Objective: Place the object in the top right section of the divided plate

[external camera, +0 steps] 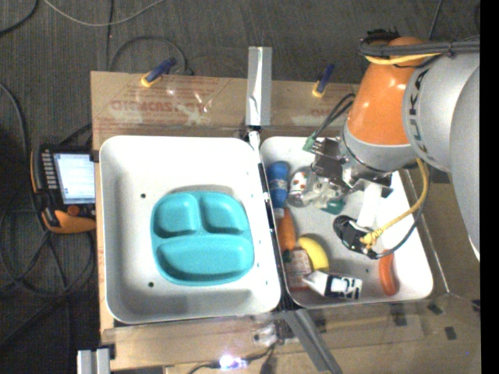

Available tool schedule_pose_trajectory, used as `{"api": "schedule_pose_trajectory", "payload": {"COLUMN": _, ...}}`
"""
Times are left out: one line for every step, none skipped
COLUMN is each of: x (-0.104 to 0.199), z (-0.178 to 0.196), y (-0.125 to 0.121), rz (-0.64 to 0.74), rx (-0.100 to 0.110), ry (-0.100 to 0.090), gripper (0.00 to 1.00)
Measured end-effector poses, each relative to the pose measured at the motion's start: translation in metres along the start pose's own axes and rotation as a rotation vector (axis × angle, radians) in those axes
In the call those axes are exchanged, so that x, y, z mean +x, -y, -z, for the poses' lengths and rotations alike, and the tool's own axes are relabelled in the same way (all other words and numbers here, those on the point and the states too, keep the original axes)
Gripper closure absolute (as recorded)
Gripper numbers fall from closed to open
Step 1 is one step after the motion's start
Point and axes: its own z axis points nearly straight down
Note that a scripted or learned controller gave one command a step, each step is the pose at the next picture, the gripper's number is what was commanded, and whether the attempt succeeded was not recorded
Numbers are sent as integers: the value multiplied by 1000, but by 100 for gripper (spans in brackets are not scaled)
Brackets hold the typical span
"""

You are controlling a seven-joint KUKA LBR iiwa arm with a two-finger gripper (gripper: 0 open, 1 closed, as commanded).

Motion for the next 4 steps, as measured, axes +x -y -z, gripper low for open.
{"api": "schedule_pose_trajectory", "payload": {"x": 12, "z": -69, "y": 57, "rz": -315, "rx": 5, "ry": 0, "gripper": 100}}
{"api": "schedule_pose_trajectory", "payload": {"x": 65, "z": -42, "y": 78, "rz": -616, "rx": 1, "ry": 2, "gripper": 100}}
{"api": "schedule_pose_trajectory", "payload": {"x": 78, "z": -69, "y": 84, "rz": -822, "rx": 3, "ry": 4, "gripper": 100}}
{"api": "schedule_pose_trajectory", "payload": {"x": -12, "z": -69, "y": 47, "rz": -857, "rx": 2, "ry": 1, "gripper": 100}}
